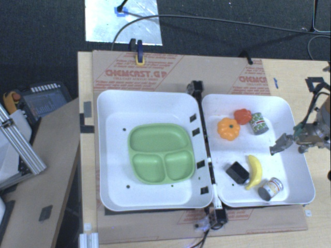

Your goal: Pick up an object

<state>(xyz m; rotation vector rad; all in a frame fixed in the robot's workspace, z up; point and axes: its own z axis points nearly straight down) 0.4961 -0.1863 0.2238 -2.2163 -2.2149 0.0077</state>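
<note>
I think the banana (253, 170), at about six o'clock in my right bin (297, 115), beside the black block (238, 172) and the can (270, 188), is light, smooth and bendy, so I'd pinch its middle, while my gripper (282, 143), at three o'clock, hangs holding nothing.

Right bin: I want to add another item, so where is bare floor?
Bare floor in the right white bin lies left of the orange pumpkin and between the green-labelled can and yellow banana. Crowded: near corner, with black block and silver can.
</note>
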